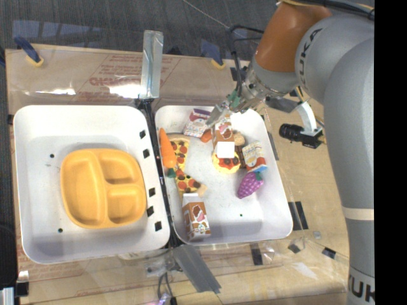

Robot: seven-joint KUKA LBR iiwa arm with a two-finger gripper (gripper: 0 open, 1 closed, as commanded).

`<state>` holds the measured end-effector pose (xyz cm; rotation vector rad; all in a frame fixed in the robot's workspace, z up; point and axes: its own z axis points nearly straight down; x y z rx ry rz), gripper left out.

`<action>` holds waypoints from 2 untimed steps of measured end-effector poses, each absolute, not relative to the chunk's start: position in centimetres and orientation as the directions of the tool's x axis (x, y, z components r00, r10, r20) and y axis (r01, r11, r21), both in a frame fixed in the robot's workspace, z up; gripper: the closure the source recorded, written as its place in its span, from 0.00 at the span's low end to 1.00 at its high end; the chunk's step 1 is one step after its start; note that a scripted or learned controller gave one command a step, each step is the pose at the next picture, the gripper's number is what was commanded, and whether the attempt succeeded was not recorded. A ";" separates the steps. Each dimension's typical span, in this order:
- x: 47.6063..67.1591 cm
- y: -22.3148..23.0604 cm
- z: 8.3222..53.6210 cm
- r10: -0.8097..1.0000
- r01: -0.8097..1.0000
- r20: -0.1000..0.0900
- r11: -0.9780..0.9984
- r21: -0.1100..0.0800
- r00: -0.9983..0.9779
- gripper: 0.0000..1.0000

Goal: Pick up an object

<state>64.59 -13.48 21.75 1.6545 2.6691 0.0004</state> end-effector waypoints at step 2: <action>57.5 -13.4 15.9 0.970 0.970 0.003 0.241 -0.007 -0.241 1.00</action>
